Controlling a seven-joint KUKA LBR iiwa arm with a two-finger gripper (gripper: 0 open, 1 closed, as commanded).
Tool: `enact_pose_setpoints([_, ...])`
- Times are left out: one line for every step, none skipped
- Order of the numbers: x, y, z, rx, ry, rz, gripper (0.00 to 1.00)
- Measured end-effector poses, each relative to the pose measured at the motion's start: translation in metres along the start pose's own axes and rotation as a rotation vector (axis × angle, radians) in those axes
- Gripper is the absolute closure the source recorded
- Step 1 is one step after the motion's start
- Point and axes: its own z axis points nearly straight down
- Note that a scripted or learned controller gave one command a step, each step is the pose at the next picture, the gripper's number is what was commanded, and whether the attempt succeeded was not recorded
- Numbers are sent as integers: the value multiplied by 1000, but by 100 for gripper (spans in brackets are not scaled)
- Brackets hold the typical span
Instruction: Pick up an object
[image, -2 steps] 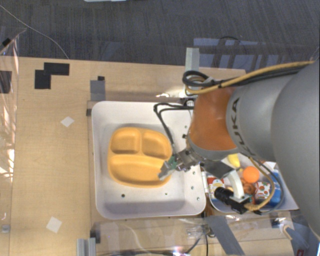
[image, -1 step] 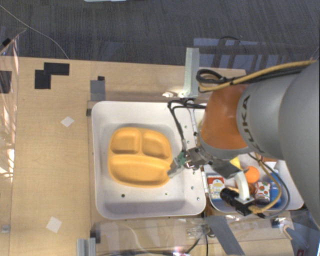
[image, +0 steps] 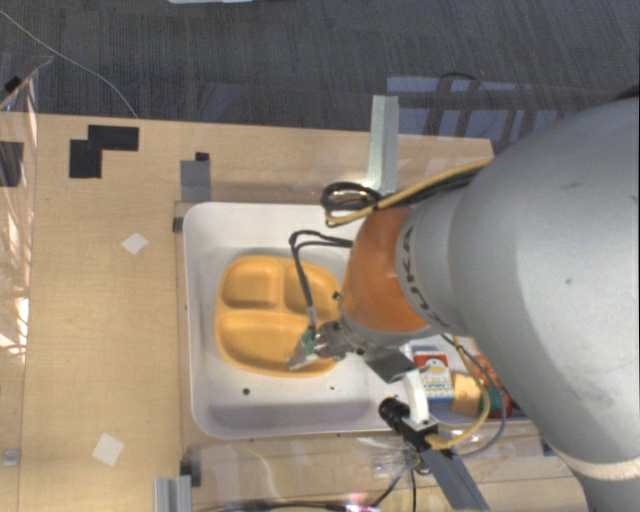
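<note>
A yellow divided plate (image: 262, 310) lies in the left white bin (image: 205, 300), with three compartments showing. My gripper (image: 304, 349) reaches down from the right and sits at the plate's near right rim. The big grey arm with its orange band (image: 385, 275) covers the right side of the bin. A small carton with red, white and blue print (image: 432, 372) and an orange-brown object (image: 466, 392) peek out under the arm in the right bin.
The bin's near wall (image: 290, 415) runs below the plate. Black cables (image: 345, 197) loop above the wrist. A metal post (image: 383, 140) stands behind the bins. Black marks (image: 100, 147) lie on the wooden bench at left.
</note>
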Motion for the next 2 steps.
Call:
enact_pose_setpoints([26, 1, -28, 21, 0, 275, 0])
enact_pose_setpoints([19, -3, -31, 41, -13, 280, 100])
